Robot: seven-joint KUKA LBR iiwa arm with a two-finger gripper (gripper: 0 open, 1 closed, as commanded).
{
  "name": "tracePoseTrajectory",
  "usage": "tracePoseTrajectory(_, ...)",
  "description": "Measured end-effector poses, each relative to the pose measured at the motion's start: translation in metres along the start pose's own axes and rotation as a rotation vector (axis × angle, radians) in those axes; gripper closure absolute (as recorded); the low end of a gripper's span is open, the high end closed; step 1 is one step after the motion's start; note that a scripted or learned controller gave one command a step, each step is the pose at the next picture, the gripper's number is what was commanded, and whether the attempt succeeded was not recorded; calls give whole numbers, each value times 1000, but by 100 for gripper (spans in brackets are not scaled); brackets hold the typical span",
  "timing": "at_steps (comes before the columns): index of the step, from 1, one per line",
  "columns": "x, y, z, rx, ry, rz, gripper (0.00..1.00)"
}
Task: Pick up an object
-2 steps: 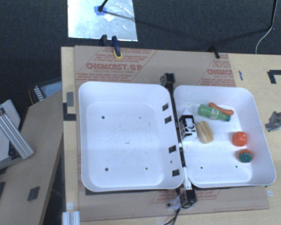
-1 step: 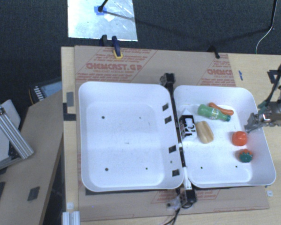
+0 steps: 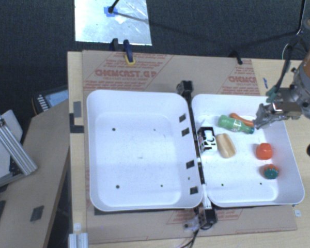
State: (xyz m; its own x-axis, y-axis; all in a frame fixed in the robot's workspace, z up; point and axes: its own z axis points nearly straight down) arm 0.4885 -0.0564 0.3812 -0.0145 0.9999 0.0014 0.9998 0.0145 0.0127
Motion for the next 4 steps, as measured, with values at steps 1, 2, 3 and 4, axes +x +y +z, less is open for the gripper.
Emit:
tracePoseTrajectory(1,69,0,-19,8,0,5,100)
tracePoseTrajectory(2,111,1,-50,7,0,6,100)
tracePoseTrajectory(3,142,1,-78,8,0,8,100)
tracePoseTrajectory(4,138,1,-62,10,-1,14,100)
